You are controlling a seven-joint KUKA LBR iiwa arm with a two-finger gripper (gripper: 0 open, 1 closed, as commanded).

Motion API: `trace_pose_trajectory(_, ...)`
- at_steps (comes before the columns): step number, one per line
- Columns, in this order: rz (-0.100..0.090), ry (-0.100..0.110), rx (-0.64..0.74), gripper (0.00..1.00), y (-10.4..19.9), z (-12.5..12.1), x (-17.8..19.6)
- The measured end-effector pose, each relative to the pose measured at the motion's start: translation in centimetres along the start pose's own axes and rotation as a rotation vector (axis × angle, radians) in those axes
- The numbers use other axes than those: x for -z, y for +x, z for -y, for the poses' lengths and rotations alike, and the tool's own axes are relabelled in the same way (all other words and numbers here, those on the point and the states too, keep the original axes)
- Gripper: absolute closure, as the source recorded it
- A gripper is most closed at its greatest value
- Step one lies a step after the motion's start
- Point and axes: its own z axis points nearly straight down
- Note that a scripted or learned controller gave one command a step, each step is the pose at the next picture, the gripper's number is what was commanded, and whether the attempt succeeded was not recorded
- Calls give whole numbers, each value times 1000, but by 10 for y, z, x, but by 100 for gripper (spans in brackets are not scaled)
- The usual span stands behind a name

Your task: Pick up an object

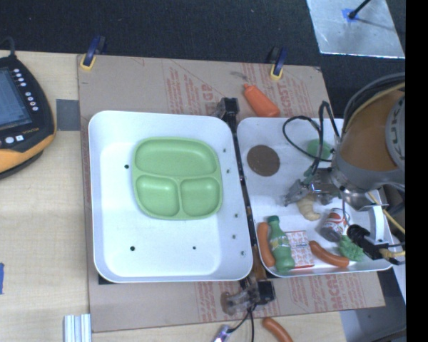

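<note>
Objects for picking lie in the right bin (pixel 251 130), in the lower right of the frame. Take them from the near edge upward. Nearest you, along the bin's bottom wall, a green bottle (pixel 279 244) lies with its long axis running roughly up and down the frame, cap toward the top; an orange carrot-like piece (pixel 264 242) lies just beside it on the left, parallel to it. A red-and-white packet (pixel 298 250) sits just right of the bottle, and a sausage (pixel 329 255) lies further right, its long axis slanting down toward the right. Above these, a pale rounded piece (pixel 310 207) sits just below and left of the gripper (pixel 304 189), the closest candidate to it. You cannot tell from this slant whether the gripper is apart or together, and nothing is seen between its tips. Further up, a brown disc (pixel 263 160) lies flat, up and to the left of the gripper. The left bin (pixel 103 191) holds a green divided plate (pixel 177 177). Farthest, beyond the bins, an orange carrot (pixel 260 101) lies on the cardboard, slanting down to the right.
</note>
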Motion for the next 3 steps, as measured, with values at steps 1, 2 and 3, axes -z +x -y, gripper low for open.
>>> trace_pose_trajectory(1,6,-6,3,100,-2,-1,10)
trace_pose_trajectory(2,-6,5,-3,100,6,-9,56)
trace_pose_trajectory(3,-6,6,-2,100,38,-52,102)
